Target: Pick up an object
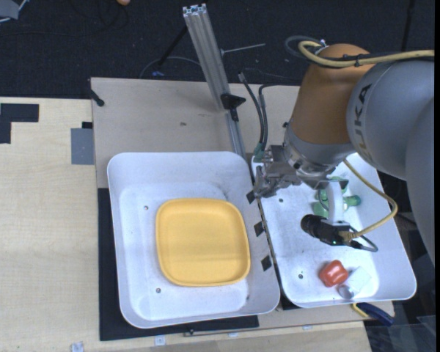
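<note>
Your gripper hangs over the right bin's left edge; I can't tell its state. Red object lies well toward the near-right of it, yellow plate near-left.

Camera position: fixed above the bench, off toward its near edge.
Facing: downward at a slant, taking in both bins.
Left bin: centre of the frame.
Right bin: right of centre.
Arm: enters from the right, large and near the lens.
Distance: moderate; floor shows beyond the bench.
</note>
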